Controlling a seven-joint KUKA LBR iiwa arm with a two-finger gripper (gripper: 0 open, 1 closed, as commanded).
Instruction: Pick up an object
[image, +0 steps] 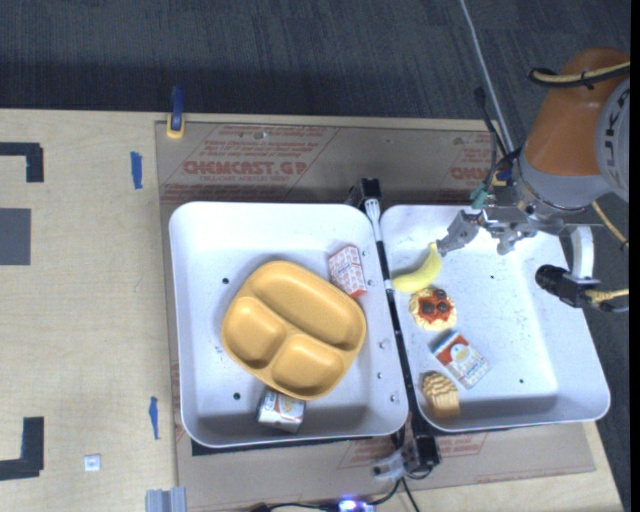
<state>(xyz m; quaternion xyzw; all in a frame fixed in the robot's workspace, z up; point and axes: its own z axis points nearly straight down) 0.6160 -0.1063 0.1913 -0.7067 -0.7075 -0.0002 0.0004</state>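
The gripper (470, 228) is poised just above the banana (420, 272), apparently chosen as the nearest target. Nothing is seen between its fingers, which are spread apart.

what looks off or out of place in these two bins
The yellow divided tray lies at a slant in the left bin, and a small carton sits partly tucked under its near edge. The banana lies right by the divider. Nothing looks spilled or broken.
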